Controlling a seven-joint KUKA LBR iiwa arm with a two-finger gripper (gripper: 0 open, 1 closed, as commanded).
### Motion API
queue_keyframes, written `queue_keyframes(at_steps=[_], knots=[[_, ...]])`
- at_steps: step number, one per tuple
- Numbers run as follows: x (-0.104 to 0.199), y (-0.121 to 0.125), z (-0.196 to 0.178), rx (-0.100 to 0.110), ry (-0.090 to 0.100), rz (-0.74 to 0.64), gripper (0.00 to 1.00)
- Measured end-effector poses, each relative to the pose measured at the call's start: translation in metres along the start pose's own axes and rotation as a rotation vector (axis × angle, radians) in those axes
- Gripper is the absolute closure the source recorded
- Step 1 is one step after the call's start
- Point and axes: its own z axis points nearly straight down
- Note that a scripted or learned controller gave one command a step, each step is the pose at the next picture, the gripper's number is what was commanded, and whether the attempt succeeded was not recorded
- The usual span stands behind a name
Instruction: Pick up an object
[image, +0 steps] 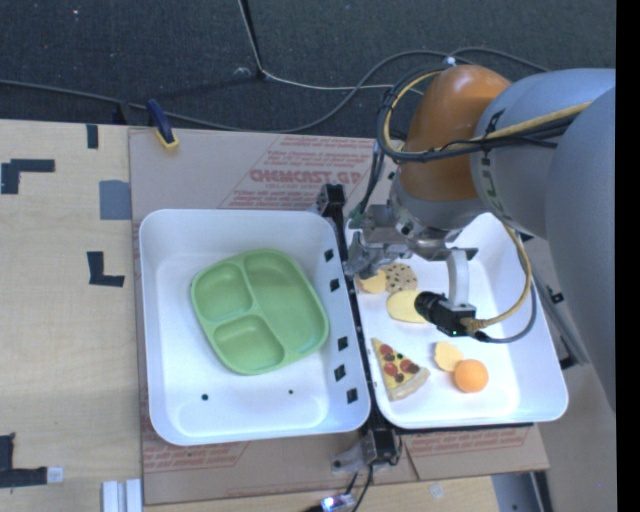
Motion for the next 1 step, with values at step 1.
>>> queue_keyframes(at_steps=[1], knots=[[0.0485, -0.0221, -0.0093, -0.001, 0.001, -0.001, 1.00]])
